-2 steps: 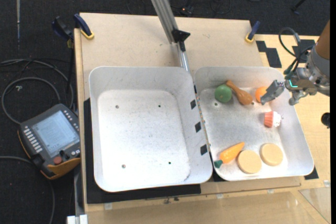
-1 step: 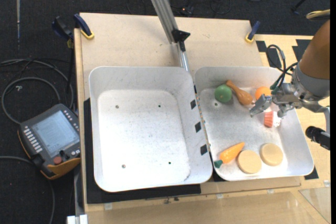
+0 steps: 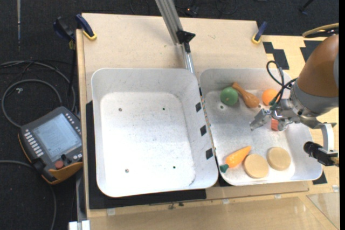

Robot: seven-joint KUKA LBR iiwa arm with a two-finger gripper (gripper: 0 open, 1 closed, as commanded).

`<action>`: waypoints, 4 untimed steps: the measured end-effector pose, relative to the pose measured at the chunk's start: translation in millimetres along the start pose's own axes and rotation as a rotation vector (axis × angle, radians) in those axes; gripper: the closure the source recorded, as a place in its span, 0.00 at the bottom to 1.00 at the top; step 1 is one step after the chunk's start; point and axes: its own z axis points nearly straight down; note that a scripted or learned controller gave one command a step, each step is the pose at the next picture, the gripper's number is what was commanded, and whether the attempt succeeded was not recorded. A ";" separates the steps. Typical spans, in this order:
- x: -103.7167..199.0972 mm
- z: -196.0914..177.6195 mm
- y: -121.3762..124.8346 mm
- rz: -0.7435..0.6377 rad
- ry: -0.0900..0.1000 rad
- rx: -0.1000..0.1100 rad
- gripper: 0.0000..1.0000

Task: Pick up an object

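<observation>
The right bin (image 3: 302,172) holds a green ball-like fruit (image 3: 229,96), a tan pear-shaped piece (image 3: 247,96) and an orange ball (image 3: 269,96) near its far side. At its near side lie an orange carrot (image 3: 237,157) and two round tan discs (image 3: 256,166) (image 3: 279,159). My gripper (image 3: 262,118) hangs low over the middle of this bin, between the far fruits and the discs. A small red-orange thing (image 3: 275,125) sits right beside its tip; I cannot tell whether it is gripped.
The left bin (image 3: 108,83) stands beside the right one, their rims meeting at the middle. A slanted metal pole (image 3: 164,2) comes down from the far side to that seam. A teach pendant (image 3: 51,140) lies on the floor at left.
</observation>
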 end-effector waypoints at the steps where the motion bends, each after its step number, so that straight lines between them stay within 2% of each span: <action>1: 0.5 40.4 0.7 -0.001 -0.001 -0.006 0.00; 2: 0.3 28.2 1.5 -0.001 -0.002 -0.010 1.00; 3: -10.1 -27.2 -0.6 0.000 -0.004 -0.012 1.00; 4: -1.8 -85.0 -2.9 -0.005 -0.004 -0.013 1.00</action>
